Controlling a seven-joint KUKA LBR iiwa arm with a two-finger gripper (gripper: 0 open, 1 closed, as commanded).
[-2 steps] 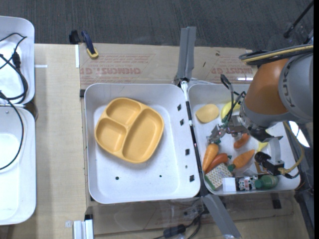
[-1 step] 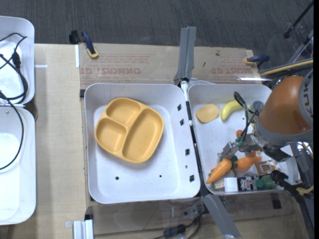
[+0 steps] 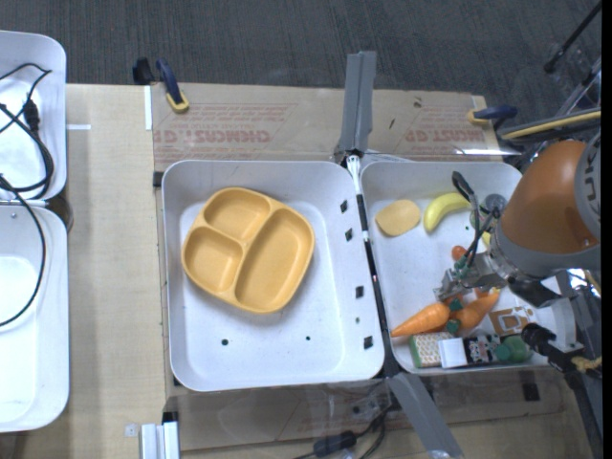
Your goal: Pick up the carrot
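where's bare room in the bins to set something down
Left bin: bare floor in front of and right of the yellow divided plate. Right bin: a bare patch between the yellow slice and the carrot. Crowded around the gripper, banana and boxes.

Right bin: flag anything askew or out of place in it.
Nothing looks spilled or damaged. The orange carrot lies tilted across the right white bin, its tip toward the left wall, crowded by a second carrot and a small box. The gripper hangs just above them.
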